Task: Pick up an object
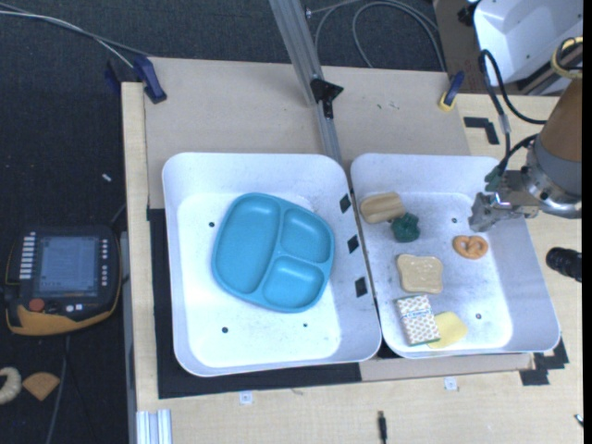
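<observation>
Sitting in the right bin [532, 276], the candidate objects are loose on the white floor; we count a tan bread roll [381, 206] at upper left, a dark green broccoli piece [404, 228] just below and right of it, an orange pretzel [470, 246] further right, a toast slice [420, 272] in the middle, a patterned carton [417, 319] below that, and a pale yellow piece [449, 329] touching the carton's right side; none of them is lifted; the tool [484, 213] is over the bin's upper right area, just above and beside the pretzel, nothing visibly between its tips; we cannot tell if it is spread or closed at this angle; the arm comes in from the right, orange band [566, 128] above the wrist, black cables trailing up; we see the left bin [185, 276] beside it, holding a blue divided plate [274, 251] with three compartments, tilted diagonally, nothing on it; both bins sit on a dark mat on the light wood table [231, 109]; a metal pole [301, 44] runs up from between the bins; blue clamps at the table's back corners; a teach pendant [63, 276] with a screen lies off the table to the left on dark carpet.
</observation>
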Robot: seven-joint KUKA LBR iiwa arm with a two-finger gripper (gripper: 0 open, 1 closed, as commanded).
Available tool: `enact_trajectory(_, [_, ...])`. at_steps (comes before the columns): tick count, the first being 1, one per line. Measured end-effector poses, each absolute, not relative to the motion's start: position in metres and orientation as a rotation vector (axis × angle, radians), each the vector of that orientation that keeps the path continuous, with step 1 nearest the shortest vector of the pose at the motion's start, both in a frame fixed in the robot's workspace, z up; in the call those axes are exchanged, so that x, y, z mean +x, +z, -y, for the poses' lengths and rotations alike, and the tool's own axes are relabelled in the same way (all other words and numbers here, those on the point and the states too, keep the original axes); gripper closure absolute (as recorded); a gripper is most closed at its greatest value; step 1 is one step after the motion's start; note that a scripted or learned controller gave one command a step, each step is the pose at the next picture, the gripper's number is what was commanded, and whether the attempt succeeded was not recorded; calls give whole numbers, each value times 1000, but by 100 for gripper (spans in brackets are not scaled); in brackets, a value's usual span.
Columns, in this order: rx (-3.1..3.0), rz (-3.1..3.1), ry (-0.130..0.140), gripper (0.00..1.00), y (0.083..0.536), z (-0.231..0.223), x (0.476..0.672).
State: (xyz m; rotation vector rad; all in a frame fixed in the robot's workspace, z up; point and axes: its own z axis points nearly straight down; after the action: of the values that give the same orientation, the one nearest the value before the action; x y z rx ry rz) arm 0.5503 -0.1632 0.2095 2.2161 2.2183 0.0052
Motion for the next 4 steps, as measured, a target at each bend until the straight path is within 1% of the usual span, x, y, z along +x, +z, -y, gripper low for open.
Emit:
enact_trajectory(1, [2219,-2222,2,100,208,163,551])
enact_trajectory(2, [2213,-2229,5,100,220,104,559])
enact_trajectory(3, [2213,-2229,5,100,231,49,561])
enact_trajectory(4, [2215,-2228,4,100,239,-5,574])
